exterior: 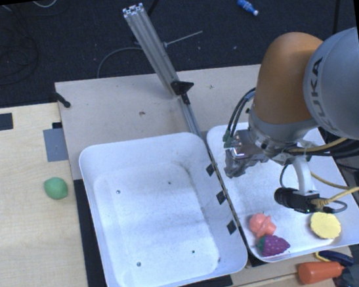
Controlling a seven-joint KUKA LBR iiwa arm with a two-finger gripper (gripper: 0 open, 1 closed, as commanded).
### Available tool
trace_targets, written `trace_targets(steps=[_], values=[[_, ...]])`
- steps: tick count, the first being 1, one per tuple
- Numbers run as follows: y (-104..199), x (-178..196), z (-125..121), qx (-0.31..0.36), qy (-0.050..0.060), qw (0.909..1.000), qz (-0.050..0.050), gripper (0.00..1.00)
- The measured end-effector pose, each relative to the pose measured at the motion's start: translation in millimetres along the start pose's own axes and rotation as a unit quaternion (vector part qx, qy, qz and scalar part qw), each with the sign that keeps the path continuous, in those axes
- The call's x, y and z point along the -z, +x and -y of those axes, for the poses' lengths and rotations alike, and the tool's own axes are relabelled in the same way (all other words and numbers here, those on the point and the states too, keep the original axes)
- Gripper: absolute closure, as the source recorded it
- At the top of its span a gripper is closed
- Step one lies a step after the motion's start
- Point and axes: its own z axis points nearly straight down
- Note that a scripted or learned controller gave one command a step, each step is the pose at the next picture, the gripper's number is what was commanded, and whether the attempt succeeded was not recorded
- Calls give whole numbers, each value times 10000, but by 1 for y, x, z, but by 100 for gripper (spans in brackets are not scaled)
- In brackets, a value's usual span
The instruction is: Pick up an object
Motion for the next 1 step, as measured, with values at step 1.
trace_targets(steps=[1], values=[[49,-11,18,-4,5,10000,1,100]])
